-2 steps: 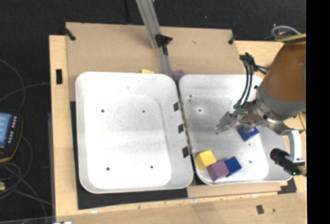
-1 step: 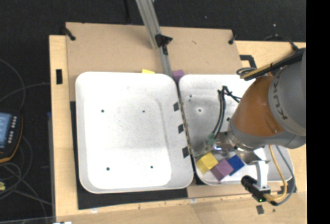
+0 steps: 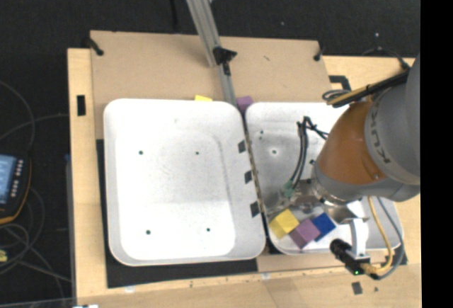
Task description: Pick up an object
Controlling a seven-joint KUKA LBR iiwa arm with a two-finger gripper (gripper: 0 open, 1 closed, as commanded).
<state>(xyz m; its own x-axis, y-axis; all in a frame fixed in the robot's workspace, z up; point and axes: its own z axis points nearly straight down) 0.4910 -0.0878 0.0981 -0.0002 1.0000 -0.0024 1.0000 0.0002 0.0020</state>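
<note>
The grey arm with its orange band (image 3: pixel 354 147) reaches low over the right-hand shallow white plastic bin (image 3: pixel 276 122), and its gripper (image 3: pixel 308 200) sits just above a cluster of small blocks at the bin's near corner. Whether the fingers are wide, narrow or closed on anything cannot be told, since the wrist covers them from this angle. Nothing appears lifted: the yellow cube-shaped block (image 3: pixel 284 222), the purple block (image 3: pixel 306 231) and the blue block (image 3: pixel 323 224) all lie on the bin floor, touching or nearly touching one another, just beside the gripper. So the pick looks not yet done; the approach seems complete, and the closing and lifting remain.

The blocks look like matte, hard-edged solids, probably foam or painted wood, with flat faces that should suit a pinch grasp, though their crowding may hinder a clean one. The left-hand white bin (image 3: pixel 170 179) has a smooth, slightly speckled floor and rounded corners. Both bins rest on a pale tan board table (image 3: pixel 141 66). A small yellow piece (image 3: pixel 203 98) and a small purple piece (image 3: pixel 245 103) lie at the bins' far rims.
</note>
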